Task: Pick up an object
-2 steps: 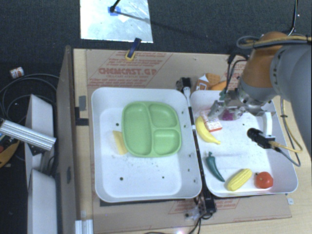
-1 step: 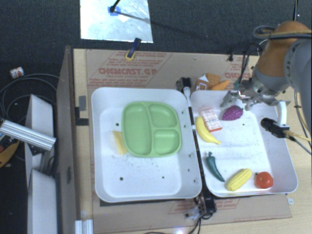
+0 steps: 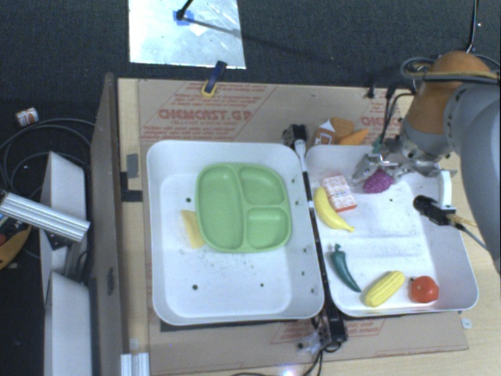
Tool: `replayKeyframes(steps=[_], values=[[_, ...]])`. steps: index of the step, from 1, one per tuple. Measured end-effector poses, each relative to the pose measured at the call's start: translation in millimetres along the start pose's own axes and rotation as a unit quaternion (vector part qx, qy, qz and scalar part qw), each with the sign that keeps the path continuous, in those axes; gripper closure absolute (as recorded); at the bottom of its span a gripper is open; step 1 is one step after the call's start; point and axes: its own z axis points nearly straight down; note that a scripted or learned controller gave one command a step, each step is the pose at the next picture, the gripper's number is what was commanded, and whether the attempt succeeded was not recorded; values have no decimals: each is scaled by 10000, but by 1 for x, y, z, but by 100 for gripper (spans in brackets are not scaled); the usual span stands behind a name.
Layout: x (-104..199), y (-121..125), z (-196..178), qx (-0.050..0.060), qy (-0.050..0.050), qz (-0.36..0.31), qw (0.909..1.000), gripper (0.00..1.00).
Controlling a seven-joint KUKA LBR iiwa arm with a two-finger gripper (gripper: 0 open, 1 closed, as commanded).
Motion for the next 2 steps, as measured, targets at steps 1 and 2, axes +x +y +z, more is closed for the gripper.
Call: replayKeyframes(steps=[1,2], values=[[1,2,-15,-30,-5,-22,10000,100],[-45,-38,-52,-8,-7,13,10000,100]])
